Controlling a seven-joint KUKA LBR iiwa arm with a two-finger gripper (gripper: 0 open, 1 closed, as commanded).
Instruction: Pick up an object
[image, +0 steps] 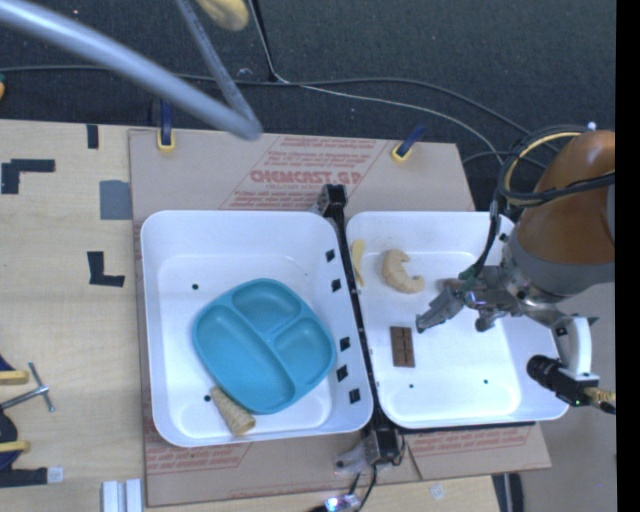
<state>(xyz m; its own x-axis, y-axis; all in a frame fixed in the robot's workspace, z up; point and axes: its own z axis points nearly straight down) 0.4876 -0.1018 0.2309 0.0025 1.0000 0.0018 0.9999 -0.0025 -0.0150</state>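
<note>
In the right bin lie a tan croissant-shaped piece, a small brown rectangular block and a thin yellow piece against the left wall. My gripper hangs over the middle of this bin, right of the brown block and below-right of the croissant. Its fingers are spread open, and nothing is between them. The grey arm with its orange band comes in from the right.
The left bin holds a blue divided plate and a tan cone-like piece at its lower edge. A black divider separates the bins. Cables run behind the bench.
</note>
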